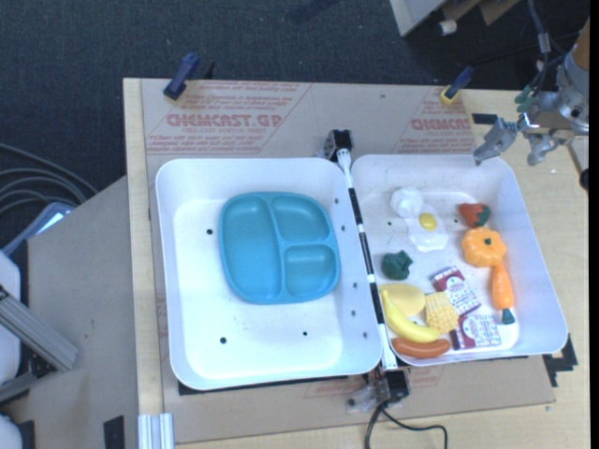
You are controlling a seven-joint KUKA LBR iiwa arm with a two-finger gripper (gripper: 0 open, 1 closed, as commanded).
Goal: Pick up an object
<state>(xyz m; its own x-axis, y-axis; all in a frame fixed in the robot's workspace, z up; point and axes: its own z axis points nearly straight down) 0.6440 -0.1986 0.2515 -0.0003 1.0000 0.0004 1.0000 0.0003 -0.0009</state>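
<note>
The hand hangs above the far right corner of the right bin, its two fingers spread wide with nothing between them, so no object has been picked yet. All the candidates lie in that bin: a fried egg toy near the far wall, a small red strawberry-like piece to its right, an orange pumpkin with a carrot just below it, a dark green broccoli piece near the divider, and along the near edge a tight cluster of banana, corn cob, hot dog and flat red-and-white packets. The left bin carries a blue sectioned plate, lying flat at its middle. From where it hangs, the hand seems best placed for the strawberry-like piece or the pumpkin, which sit apart from their neighbours; the crowded cluster would probably be harder to grip cleanly. Both bins rest on the plywood surface.
</note>
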